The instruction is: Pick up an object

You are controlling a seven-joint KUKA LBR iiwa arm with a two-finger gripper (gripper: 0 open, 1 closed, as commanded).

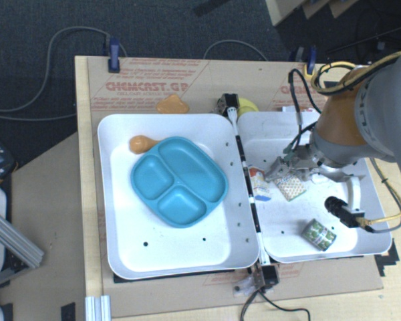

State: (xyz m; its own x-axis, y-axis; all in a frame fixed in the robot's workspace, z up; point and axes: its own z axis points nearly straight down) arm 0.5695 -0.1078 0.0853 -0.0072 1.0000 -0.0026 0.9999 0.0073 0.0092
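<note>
Reaching in from the right, the gripper point(289, 168) sits low over the upper middle of the right bin point(367, 245), and the slanted view does not let me tell whether it is open or closed. Nothing can be seen held in it. Just below it, touching or nearly touching its tip, lies a small pale checkered piece point(293, 188) flat on the bin floor. To the left of that, close to the wall shared by the two bins, are some small red, white and blue scraps point(258, 184), too small to make out. A green can-like object point(319, 234) lies on its side near the front edge of the same bin, well apart from the gripper. In the left bin point(120, 246) a blue divided plate point(179, 180) rests at the centre, with an orange rounded item point(142, 143) touching its upper left rim. On the bench point(87, 179) behind the bins lie another orange item point(172, 103) and a yellow one point(248, 105), both outside the bins.
</note>
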